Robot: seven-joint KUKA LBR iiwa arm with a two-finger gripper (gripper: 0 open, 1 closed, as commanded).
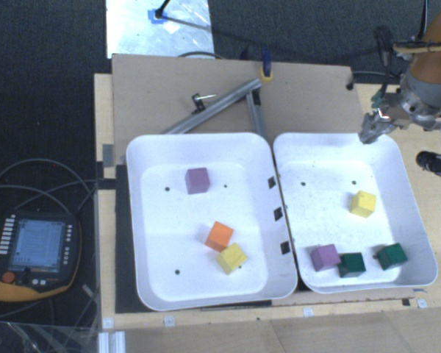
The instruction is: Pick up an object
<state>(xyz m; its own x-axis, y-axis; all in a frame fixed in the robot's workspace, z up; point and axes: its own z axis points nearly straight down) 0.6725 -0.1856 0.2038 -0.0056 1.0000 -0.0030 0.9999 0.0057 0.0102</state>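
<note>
Claw (370,132) hung over the right bin's (415,197) far rim, nothing visible in it; I could not tell its state. Nearest object, the yellow cube (363,203), lay untouched, so the whole pick remained to do.

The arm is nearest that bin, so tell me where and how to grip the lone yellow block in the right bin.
Take the yellow block from straight above, fingers closing on two opposite flat side faces. It stands alone in the right bin, apart from walls and other blocks, so every side looks free. The gripper sits over the bin's far rim.
</note>
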